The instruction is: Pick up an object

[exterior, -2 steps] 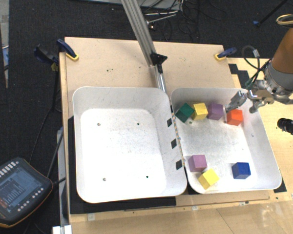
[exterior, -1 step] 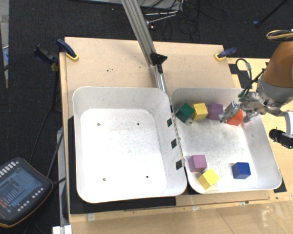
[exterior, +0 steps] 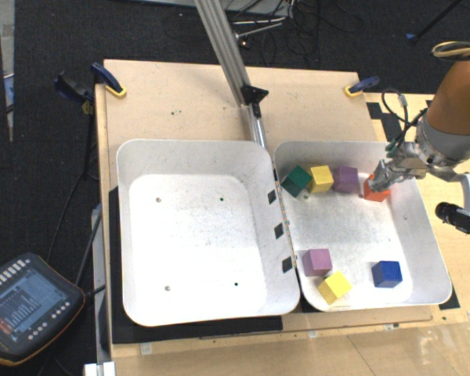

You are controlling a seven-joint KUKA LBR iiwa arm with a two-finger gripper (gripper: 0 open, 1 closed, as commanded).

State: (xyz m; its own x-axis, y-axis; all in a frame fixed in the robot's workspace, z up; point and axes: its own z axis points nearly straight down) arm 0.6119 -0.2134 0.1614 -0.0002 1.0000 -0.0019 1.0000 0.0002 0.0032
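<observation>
My gripper (exterior: 381,177) reaches in from the right over the far right part of the right bin (exterior: 423,233). Directly under it lies an orange-red block (exterior: 376,193), partly covered by the gripper. To its left along the far wall sit a purple block (exterior: 345,178), a yellow block (exterior: 322,178) and a green block (exterior: 297,181). Toward the near side lie a pink-purple block (exterior: 317,261), a second yellow block (exterior: 334,286) and a blue block (exterior: 387,273).
The left bin (exterior: 141,163) stands beside the right one, their rims meeting at the middle. A slanted metal pole (exterior: 223,41) rises behind the bins. Clamps (exterior: 110,81) hold the board's far corners. A pendant (exterior: 19,308) lies at the lower left.
</observation>
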